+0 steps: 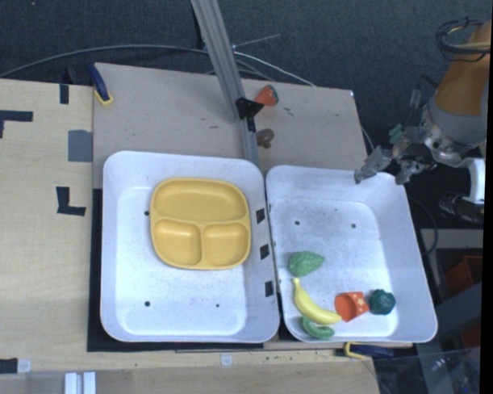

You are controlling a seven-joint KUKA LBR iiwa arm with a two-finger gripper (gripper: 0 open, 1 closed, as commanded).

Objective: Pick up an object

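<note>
Step in hand: approach, by my read. The arm (464,87) sits high at the right and nothing is lifted yet.
Pincer: there it is, the pincer (383,166), hovering at the far right corner of the right bin (342,224), over the rim.
Pincer state: it's dark and small from up here, so I cannot tell how it stands. Nothing shows in its grip.
Targets: all bunched at the near end of the right bin. A green leaf (306,263) lies alone toward the middle; a banana (311,306) curves below it, with a green piece (318,329) tucked against its lower end.
More targets: an orange-red toy (350,305) just beside a dark teal ball (381,302), the two touching or nearly so.
Left bin: the left bin (124,236) carries a yellow divided plate (201,223).
Tabletop: the tabletop (153,108) behind has a metal post (223,54).
Next move: I'd say the pincer must travel toward the near end, well apart from where it hangs, then drop.
Best bet: the leaf. It stands free of its neighbours.
</note>
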